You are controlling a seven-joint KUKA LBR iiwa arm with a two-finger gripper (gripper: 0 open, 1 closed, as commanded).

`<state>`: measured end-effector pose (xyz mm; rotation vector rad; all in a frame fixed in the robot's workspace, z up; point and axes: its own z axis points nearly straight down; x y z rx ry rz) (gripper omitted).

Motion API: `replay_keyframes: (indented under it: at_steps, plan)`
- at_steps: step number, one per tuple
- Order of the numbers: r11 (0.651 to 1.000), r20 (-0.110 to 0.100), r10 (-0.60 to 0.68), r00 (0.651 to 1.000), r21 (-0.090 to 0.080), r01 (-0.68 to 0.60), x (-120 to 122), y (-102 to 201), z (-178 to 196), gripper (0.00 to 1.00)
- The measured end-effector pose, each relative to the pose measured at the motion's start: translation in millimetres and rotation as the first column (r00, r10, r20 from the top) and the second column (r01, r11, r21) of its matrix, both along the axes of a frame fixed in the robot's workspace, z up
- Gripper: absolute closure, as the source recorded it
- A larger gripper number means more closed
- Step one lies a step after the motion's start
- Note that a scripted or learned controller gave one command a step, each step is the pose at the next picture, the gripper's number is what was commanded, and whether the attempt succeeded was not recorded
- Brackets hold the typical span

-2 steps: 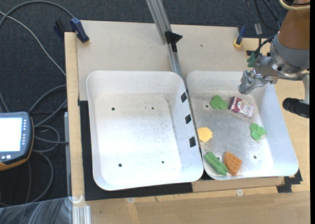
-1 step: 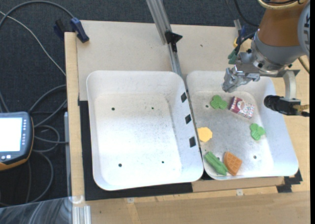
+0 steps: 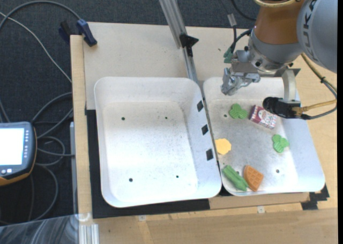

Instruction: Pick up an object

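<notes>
Grey gripper [image 3: 232,84] hung over right bin [image 3: 300,176] far edge, near its far-left corner; finger spread unclear. Below, apart: green piece [image 3: 237,111], red-white packet [image 3: 264,117]. Second green piece [image 3: 280,143] by right edge. Yellow piece [image 3: 223,146] at left edge. Green bar [image 3: 233,177], orange wedge [image 3: 253,177] along near edge.

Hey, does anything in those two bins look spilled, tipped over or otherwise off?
Nothing stands out. The small objects lie scattered loose in the right bin, all inside its rim, and the end effector hangs above that bin's far end.
</notes>
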<state>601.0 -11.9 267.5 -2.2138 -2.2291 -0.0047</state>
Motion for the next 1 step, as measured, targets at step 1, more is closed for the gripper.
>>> replay_keyframes:
  at_steps: [1]
  plan:
    - [1.000,-0.006,0.001,1.000,0.000,-0.001,-1.2,59.9,-14.8,1.00]
